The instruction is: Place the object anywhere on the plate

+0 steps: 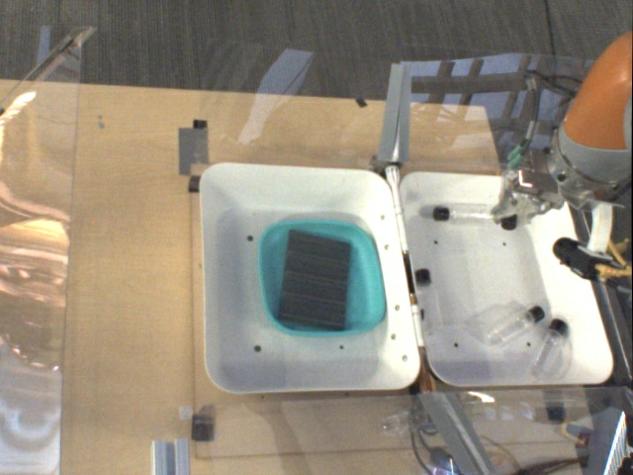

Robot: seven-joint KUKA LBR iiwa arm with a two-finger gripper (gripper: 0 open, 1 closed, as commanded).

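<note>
Under both white bins lies a pale wooden table (119,265), with dark ribbed flooring (247,8) beyond its far edge. On the teal plate (371,285) in the left bin (227,354) rests the dark ridged block (316,280). My end effector (519,201) hangs over the right bin (475,265), near clear vials (504,325); I cannot tell its state. No writing is readable.

Teal plate (368,283), dark ribbed block (316,280)

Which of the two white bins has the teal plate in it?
The left bin; its teal plate carries a dark ridged block. The right bin has small clear vials.
</note>
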